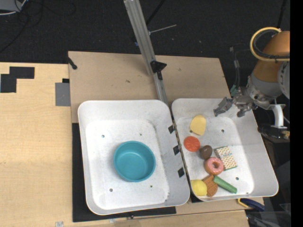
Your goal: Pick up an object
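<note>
- Two shallow white bins sit side by side on a pale wooden counter (33,141), seen from above at a slant.
- The left bin (94,122) holds a single teal bowl (134,161), upright, near the bin's middle.
- The right bin (248,145) holds a cluster of small toy foods, gathered toward its left and near side.
- At the far end of the cluster lies a pale yellow toy fruit (198,125), standing apart from the rest.
- Just nearer is a red-orange round toy (191,144), and beside it a dark brown oval toy (205,152).
- A pink frosted doughnut (214,165) lies flat, touching a small checkered packet (226,158) on its right; the packet's print is too small to read.
- A green stick-shaped toy (224,184) lies with its long axis running from the doughnut down toward the bin's near right corner.
- A yellow lemon-like toy (199,187) and an orange-brown piece (210,187) sit at the near edge, touching each other.
- The grey arm with its orange band reaches in from the right; its end effector (234,107) hangs over the far right corner of the right bin, well apart from the toys, its fingers spread apart with nothing between them.
- A slanted metal rail (143,39) runs from the far side down to the gap between the bins.
</note>
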Tool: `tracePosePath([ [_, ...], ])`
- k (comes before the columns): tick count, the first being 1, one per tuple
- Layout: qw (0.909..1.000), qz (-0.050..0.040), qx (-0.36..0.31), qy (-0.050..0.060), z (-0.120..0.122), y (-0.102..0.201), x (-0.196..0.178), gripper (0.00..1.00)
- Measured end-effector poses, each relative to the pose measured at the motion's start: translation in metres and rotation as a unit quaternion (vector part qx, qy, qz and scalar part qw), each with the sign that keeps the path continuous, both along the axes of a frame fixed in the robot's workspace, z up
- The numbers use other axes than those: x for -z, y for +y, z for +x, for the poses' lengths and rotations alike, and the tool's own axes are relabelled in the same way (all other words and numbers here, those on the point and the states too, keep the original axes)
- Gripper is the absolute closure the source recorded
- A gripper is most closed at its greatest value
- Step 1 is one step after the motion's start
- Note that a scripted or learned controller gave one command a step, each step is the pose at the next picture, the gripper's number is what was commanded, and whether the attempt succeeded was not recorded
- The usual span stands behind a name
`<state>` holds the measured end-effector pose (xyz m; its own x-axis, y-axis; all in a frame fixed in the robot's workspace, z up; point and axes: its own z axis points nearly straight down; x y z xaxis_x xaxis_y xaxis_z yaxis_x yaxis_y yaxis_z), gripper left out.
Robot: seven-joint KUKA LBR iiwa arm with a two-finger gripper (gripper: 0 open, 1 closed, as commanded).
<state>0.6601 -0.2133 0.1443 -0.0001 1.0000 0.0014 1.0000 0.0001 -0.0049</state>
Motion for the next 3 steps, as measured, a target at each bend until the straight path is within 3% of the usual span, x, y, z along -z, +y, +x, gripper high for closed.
tracePosePath([
  [1, 1.0000, -0.0001, 0.000, 0.000, -0.001, 0.001, 0.053, 0.00],
  [2, 1.0000, -0.0011, -0.001, -0.002, 0.000, 0.001, 0.040, 1.00],
  [3, 1.0000, -0.0011, 0.000, -0.004, 0.006, 0.006, -0.006, 1.00],
])
